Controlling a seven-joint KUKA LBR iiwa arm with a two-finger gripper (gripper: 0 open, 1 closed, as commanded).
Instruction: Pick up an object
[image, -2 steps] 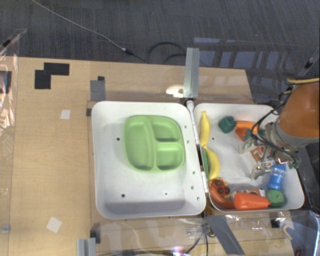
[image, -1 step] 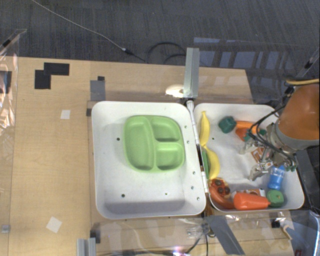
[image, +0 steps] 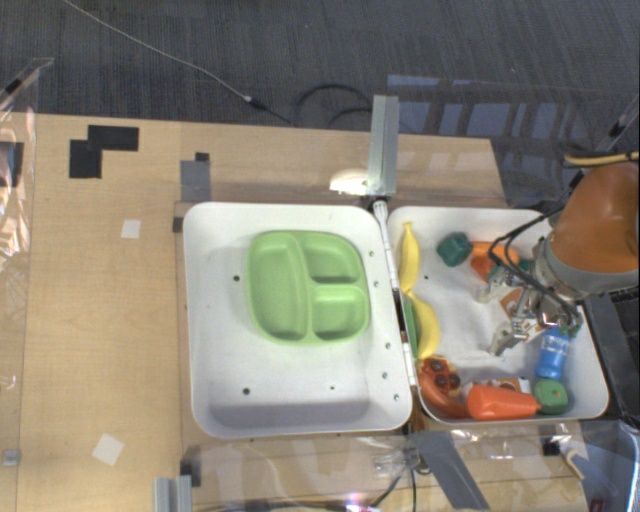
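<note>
Lying in the right bin (image: 596, 392) are the things to pick from: two bananas (image: 409, 256) along its left wall, a dark green block (image: 454, 248) near the top, an orange carrot-like piece (image: 500, 403) at the bottom edge, a reddish toy (image: 441, 380) just left of it, a blue bottle (image: 552, 355) with a green round piece (image: 552, 396) below it. The gripper (image: 512, 325) hangs over the bin's middle, close to the blue bottle; whether its jaws are wide or closed I cannot tell, and nothing is seen between them. An orange item (image: 482, 258) sits partly behind the cables. The left bin (image: 215, 400) carries a green divided plate (image: 305, 286). Both bins rest on the wooden bench (image: 90, 330).
</note>
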